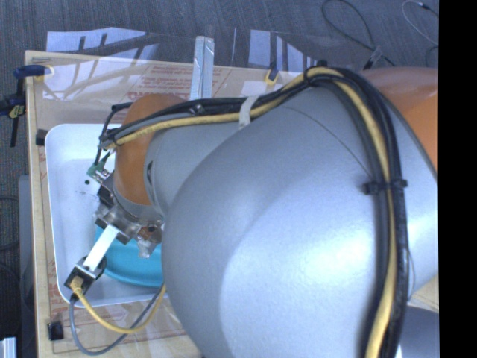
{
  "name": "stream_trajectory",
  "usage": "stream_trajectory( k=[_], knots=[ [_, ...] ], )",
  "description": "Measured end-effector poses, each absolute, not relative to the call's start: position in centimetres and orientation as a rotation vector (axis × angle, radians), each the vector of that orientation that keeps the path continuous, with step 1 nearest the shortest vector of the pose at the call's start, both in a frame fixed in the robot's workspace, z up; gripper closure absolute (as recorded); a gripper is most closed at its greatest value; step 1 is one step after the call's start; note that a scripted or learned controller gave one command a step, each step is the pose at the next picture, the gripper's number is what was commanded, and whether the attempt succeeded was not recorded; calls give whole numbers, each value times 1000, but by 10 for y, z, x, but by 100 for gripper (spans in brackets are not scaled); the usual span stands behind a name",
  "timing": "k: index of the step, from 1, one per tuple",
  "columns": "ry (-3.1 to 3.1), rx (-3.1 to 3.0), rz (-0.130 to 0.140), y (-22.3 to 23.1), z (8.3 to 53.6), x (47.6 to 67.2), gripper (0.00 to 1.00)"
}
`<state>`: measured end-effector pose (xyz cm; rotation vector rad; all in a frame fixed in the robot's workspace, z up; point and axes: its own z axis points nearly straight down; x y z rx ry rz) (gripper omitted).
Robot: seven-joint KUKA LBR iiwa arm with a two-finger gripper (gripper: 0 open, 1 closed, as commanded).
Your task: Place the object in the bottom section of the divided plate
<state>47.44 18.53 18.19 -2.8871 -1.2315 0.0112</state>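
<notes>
The arm (298, 222) reaches in over the counter (112, 77) and covers most of both bins. Its wrist end hangs low over the white bin (63, 200) nearest the counter's left edge, directly above a blue plate (123, 263) that lies toward the front of that bin.

Only a slice of the plate's rim is visible below the wrist; its dividers and sections are hidden, so the bottom section cannot be located.

The gripper (130, 233) is masked by the wrist hardware and a white bracket (100, 248); I cannot tell its state or whether it carries anything.

The object to be placed cannot be made out; its position is unconfirmed.

Judgement: the arm is positioned at the plate, consistent with a placing approach or release, but completion cannot be verified. Placement remains to be confirmed.
</notes>
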Motion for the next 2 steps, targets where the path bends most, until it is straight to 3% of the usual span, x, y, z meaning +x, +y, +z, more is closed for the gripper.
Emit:
stream_trajectory(
  k=[1,2],
  knots=[
    [-664,-3070,2,141,368,477,0],
    [-1135,-2926,16,176,191,474,0]
  ],
)
